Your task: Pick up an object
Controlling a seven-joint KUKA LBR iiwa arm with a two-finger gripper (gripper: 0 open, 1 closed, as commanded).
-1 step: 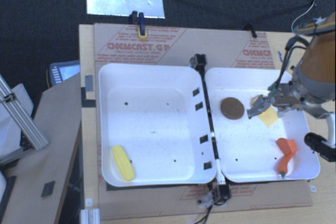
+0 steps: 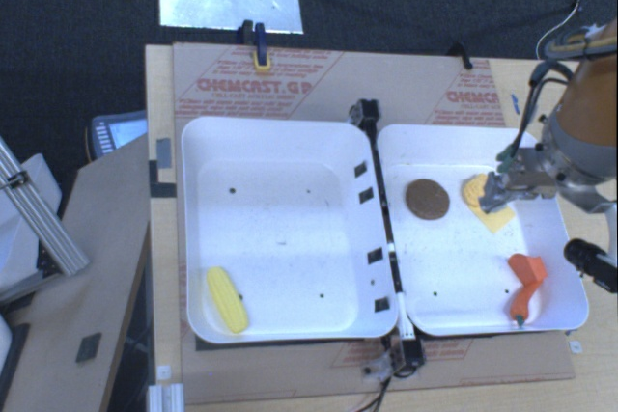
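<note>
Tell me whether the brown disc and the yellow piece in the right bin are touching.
Apart. The camera view shows a strip of white bin floor between the brown disc and the yellow piece, which lies under the tool.

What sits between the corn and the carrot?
In the camera view, the divider where the two bins meet crosses that line. Otherwise it is bare white floor between the corn in the left bin and the carrot in the right.

flat yellow piece point(image 2: 491, 210) in the right bin, under the pincer point(image 2: 492, 196), beside a brown disc point(image 2: 427, 199)
</note>
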